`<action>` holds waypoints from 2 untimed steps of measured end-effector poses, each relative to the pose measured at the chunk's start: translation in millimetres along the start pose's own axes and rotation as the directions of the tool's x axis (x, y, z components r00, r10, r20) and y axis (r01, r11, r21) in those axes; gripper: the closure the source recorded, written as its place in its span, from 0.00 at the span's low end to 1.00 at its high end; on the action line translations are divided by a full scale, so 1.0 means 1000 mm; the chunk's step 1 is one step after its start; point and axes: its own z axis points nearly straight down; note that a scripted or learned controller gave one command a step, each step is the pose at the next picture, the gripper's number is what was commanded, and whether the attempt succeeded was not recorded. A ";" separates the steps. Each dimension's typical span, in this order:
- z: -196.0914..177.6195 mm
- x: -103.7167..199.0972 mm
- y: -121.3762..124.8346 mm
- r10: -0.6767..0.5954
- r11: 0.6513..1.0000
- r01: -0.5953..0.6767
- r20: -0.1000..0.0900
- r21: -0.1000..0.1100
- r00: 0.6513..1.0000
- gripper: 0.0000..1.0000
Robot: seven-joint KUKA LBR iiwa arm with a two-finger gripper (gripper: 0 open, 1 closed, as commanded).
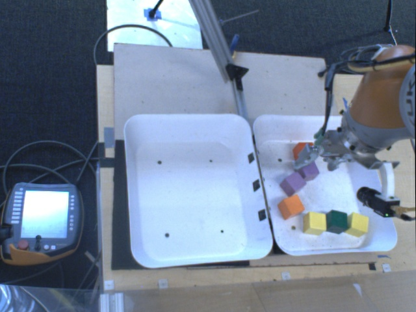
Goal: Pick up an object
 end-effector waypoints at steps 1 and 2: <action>0.000 0.000 0.000 0.001 1.000 -0.001 0.000 -0.001 1.000 0.00; 0.058 0.007 -0.005 0.002 1.000 -0.002 0.000 0.005 1.000 0.00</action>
